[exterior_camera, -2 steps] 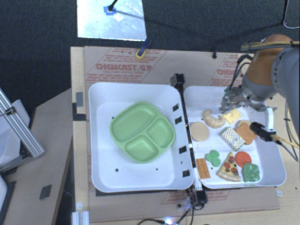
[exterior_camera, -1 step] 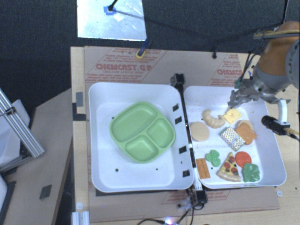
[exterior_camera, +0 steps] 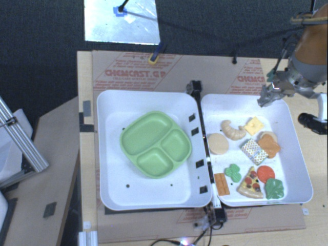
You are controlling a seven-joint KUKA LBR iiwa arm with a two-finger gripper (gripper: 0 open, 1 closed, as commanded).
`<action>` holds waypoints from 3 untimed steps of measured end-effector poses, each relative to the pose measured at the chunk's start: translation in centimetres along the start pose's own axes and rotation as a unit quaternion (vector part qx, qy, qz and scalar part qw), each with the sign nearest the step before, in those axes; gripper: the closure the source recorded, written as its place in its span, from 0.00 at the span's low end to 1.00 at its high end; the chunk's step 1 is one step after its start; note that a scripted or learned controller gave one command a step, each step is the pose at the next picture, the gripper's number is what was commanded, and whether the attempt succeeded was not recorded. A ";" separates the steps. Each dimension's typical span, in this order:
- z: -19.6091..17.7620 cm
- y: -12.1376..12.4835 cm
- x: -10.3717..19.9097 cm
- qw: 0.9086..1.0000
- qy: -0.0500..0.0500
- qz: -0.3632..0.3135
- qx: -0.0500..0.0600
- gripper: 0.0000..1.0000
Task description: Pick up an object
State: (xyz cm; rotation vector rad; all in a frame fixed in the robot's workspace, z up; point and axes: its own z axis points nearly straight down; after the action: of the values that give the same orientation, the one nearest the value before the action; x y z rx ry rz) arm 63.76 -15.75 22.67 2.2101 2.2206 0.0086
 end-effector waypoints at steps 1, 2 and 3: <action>0.1 0.1 0.0 1.000 0.001 0.000 0.003 1.00; 0.2 2.0 6.3 1.000 0.002 -0.003 0.003 1.00; 1.1 2.6 9.7 1.000 0.002 -0.001 0.004 1.00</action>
State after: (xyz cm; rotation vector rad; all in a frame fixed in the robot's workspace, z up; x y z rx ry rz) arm 66.29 -6.03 21.60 2.2123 2.2294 0.0040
